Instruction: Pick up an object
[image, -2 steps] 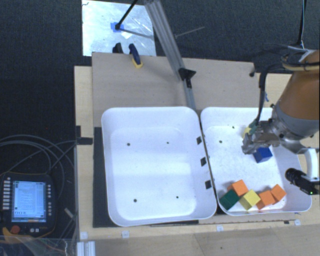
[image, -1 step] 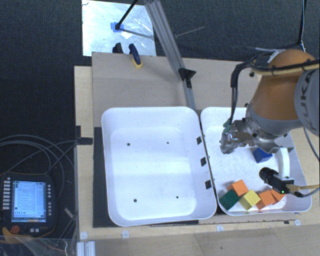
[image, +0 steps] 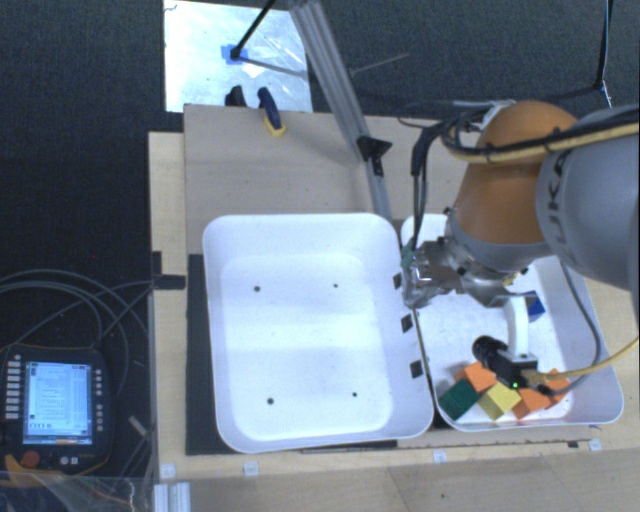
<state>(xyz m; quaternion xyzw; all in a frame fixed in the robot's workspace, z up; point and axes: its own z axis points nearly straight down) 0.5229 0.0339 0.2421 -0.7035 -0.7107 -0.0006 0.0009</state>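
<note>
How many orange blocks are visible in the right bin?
2: one orange block beside the green block, another right of the yellow block. The arm may hide more.

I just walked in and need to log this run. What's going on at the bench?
The arm reaches in over the right bin, and its gripper hangs near that bin's left wall. A green block, a yellow block and an orange block lie clustered in the bin's near corner, none lifted. A blue piece lies farther back.
</note>
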